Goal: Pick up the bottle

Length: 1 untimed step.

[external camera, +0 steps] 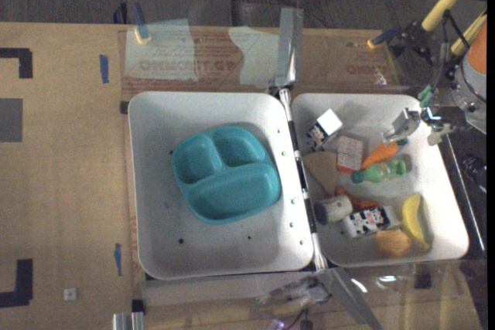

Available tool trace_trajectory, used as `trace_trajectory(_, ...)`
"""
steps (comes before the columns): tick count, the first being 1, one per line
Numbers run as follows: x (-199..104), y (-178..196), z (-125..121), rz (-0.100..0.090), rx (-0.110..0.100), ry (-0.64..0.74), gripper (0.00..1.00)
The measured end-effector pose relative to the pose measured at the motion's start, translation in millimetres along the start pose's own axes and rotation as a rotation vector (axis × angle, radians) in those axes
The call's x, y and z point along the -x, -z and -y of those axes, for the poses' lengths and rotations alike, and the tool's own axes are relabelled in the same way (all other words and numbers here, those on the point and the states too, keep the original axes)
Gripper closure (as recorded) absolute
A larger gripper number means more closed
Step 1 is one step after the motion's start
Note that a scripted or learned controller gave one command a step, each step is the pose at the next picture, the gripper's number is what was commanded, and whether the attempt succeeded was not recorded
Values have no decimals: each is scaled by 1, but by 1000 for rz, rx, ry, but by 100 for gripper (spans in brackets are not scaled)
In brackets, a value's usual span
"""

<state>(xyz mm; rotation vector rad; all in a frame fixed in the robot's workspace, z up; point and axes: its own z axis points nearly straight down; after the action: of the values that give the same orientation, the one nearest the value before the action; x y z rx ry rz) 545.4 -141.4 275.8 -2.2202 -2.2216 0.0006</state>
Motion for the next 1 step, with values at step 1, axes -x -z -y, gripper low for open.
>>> trace_trajectory(1,-27,10,-3,1,4,56,0)
